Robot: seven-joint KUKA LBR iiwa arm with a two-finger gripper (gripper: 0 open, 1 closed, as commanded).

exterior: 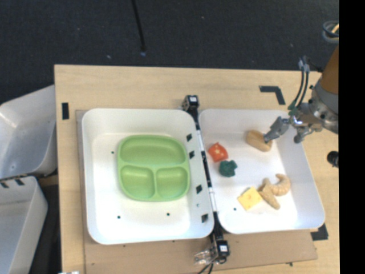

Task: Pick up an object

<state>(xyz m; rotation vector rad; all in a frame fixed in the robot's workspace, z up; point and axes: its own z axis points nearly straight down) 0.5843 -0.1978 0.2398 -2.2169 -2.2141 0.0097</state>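
My end effector [272,133], fingers apparently parted, hangs at the tan bread piece [258,141] just below it; closing off-centre could nudge it aside and leave me gripping nothing.

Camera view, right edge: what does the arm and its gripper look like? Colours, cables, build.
The grey metal gripper has slim grey fingers on a bulkier grey wrist block. Above it sits an orange band on the arm. A thin dark cable with a green section runs down alongside the wrist to the gripper. No markings are legible at this resolution.
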